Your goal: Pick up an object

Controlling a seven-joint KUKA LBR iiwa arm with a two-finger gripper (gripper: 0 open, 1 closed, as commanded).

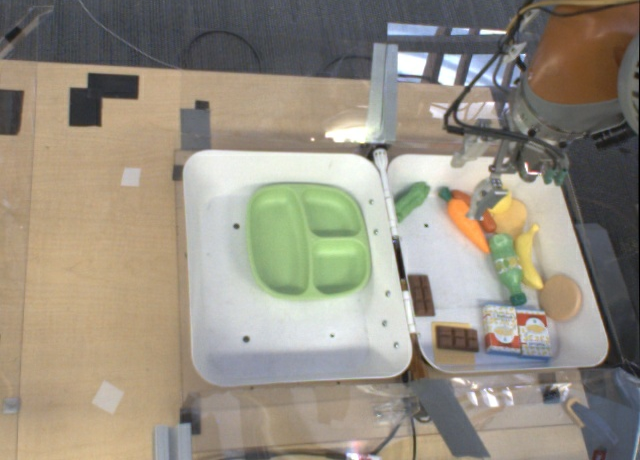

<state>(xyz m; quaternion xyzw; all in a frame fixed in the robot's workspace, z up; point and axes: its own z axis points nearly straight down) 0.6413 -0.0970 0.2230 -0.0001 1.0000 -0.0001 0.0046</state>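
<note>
The gripper [491,195] hangs low in the upper right of the frame, over the far end of the right bin [592,343], where the toy food is crowded. Directly under it sit a yellow lemon [508,214] and, just to its left in the picture, a carrot [467,223] whose long axis runs diagonally from upper left down to lower right. The gripper's tip seems to be at or between these two, touching or nearly so; which one it is aimed at I cannot tell. Whether its tip is spread or closed is also not clear from this angle, and nothing is plainly held. Below in the frame lie a green bottle [507,268] and a banana [529,258], side by side, both pointing roughly down the frame.
</note>
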